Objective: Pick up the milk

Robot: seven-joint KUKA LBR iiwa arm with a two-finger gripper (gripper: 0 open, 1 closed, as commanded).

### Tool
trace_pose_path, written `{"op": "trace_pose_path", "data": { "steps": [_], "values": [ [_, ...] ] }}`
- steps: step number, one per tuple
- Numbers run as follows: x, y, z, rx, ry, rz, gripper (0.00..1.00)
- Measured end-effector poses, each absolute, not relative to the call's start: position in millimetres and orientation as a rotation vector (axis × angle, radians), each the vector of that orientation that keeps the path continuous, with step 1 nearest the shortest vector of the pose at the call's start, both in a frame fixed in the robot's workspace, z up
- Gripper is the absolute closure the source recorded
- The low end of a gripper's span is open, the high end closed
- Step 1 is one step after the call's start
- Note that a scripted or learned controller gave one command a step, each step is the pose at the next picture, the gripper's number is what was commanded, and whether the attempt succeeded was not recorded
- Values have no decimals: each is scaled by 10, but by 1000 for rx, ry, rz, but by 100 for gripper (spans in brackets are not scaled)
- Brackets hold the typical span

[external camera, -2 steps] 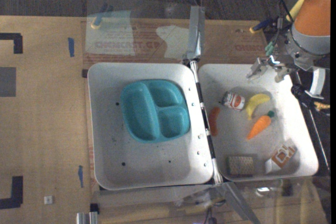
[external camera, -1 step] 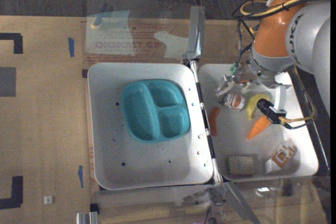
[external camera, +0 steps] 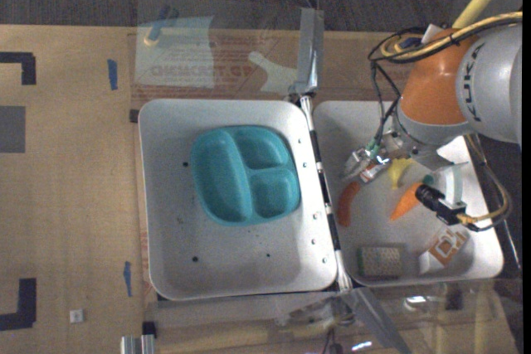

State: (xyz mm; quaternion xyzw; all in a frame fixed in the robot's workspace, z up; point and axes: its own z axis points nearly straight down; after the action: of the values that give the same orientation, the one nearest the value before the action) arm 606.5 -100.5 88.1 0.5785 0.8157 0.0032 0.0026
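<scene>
In the right bin (external camera: 489, 265), a small white carton with brown markings (external camera: 448, 245) lies near the front right corner; it looks like the milk. My gripper (external camera: 367, 164) hangs over the bin's left middle, well to the left of and behind that carton. A yellow piece (external camera: 401, 171) lies just right of the gripper. The grey arm with its orange band (external camera: 436, 87) covers the bin's back right part.
A red-orange long piece (external camera: 344, 203) lies by the right bin's left wall and an orange carrot-like piece (external camera: 404, 204) sits mid-bin. A grey block (external camera: 382, 259) rests at the front. A teal divided plate (external camera: 246, 172) lies in the left bin (external camera: 166, 261).
</scene>
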Motion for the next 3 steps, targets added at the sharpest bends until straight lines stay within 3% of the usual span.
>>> {"op": "trace_pose_path", "data": {
  "steps": [1,2,3],
  "values": [
    [5784,-1331,1985,1752,2605,1,0],
    [5066,-2022,1835,1713,2635,-1,0],
    [5185,-1636,885,1739,2609,2,0]
  ]
}}
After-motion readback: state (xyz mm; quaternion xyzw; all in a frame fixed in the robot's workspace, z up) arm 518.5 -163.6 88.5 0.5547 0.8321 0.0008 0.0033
